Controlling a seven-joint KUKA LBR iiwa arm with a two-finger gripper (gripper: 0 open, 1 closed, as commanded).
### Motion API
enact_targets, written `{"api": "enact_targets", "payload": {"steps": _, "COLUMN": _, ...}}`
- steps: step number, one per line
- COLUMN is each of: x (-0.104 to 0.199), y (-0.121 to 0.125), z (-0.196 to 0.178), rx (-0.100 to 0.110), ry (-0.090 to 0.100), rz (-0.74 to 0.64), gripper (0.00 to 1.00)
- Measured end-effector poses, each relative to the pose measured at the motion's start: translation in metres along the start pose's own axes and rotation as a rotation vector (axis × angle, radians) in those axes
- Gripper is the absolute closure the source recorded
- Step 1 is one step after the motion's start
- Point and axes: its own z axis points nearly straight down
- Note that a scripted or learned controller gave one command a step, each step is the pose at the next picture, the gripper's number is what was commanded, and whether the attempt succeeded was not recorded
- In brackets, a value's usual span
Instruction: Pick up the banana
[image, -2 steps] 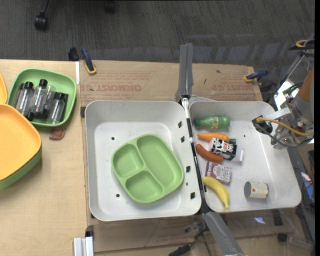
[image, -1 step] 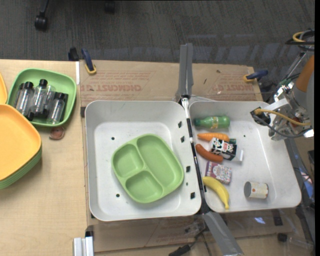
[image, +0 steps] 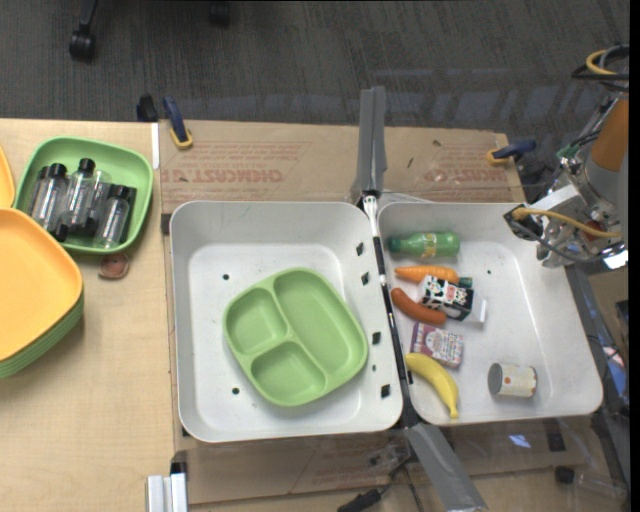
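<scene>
The yellow banana (image: 435, 381) lies curved in the right bin (image: 545, 320), at its front left corner, just below a pink packet (image: 437, 345). My gripper (image: 548, 236) hangs over the right bin's far right edge, well away from the banana, up and to the right of it. Cables and wrist parts crowd around the gripper there.
The right bin also holds a green bottle (image: 425, 243), a carrot (image: 427, 273), a red sausage (image: 416, 306), a black-and-white carton (image: 447, 295) and a small can (image: 512, 380). A green divided plate (image: 295, 335) lies in the left bin (image: 200, 260). A tray of bottles (image: 85, 195) and orange plates (image: 30, 290) sit far left.
</scene>
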Motion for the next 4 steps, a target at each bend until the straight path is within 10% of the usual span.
{"api": "enact_targets", "payload": {"steps": 1, "x": -0.022, "y": -0.007, "z": 0.065, "rx": 0.004, "ry": -0.001, "rz": -0.057, "gripper": 1.0}}
{"api": "enact_targets", "payload": {"steps": 3, "x": 0.026, "y": 0.008, "z": 0.029, "rx": 0.0, "ry": 0.002, "rz": -0.121, "gripper": 1.0}}
{"api": "enact_targets", "payload": {"steps": 4, "x": 0.021, "y": 0.001, "z": 0.009, "rx": 0.0, "ry": 0.001, "rz": 0.09, "gripper": 1.0}}
